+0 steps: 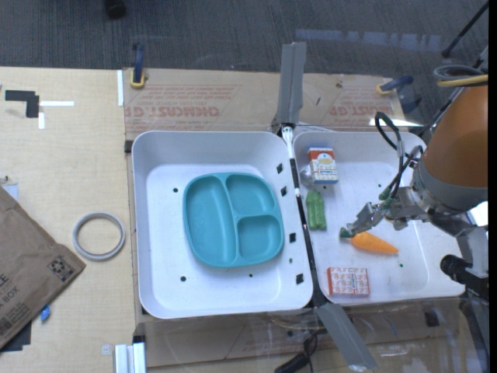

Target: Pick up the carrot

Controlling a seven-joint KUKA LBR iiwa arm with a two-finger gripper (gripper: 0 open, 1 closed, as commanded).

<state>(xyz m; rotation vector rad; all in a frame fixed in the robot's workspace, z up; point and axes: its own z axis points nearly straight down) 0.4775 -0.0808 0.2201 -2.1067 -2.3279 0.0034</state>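
Carrot (374,244) lay flat on the floor of the right bin (411,282), not yet lifted, so your pick remained undone. Nearer you sat a red-and-white packet (348,282). Just beyond the carrot's left end hovered your gripper (357,226); whether it was spread or closed could not be told. Farther back lay a green item (315,210), then a small carton (323,165).

arm (466,142) cropped at right, jaws' gap unclear
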